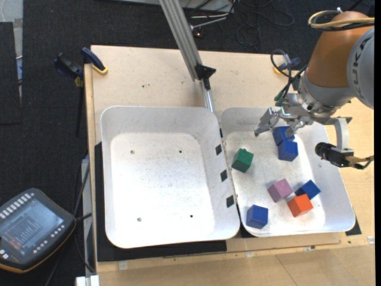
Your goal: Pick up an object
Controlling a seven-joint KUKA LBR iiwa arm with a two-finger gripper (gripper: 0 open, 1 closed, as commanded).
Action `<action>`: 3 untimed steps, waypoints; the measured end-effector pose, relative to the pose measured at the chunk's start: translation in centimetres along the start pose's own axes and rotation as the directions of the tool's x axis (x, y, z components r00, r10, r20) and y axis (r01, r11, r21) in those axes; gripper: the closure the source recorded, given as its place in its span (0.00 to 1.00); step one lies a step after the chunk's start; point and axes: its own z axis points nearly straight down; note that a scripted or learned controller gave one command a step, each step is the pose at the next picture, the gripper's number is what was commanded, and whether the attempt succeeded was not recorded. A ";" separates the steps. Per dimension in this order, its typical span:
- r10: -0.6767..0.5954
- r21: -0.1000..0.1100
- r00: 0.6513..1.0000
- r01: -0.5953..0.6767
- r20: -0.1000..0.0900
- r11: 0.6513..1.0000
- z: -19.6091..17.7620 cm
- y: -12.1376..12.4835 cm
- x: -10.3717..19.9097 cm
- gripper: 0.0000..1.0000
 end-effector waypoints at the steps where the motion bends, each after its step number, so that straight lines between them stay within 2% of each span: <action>1: 0.001 -0.004 1.000 -0.001 0.001 1.000 -0.3 0.0 0.0 0.00; 2: 0.003 0.002 1.000 -0.003 0.000 1.000 6.1 -0.4 -0.1 0.00; 3: 0.001 -0.021 1.000 -0.001 0.004 1.000 9.7 -0.5 0.1 0.00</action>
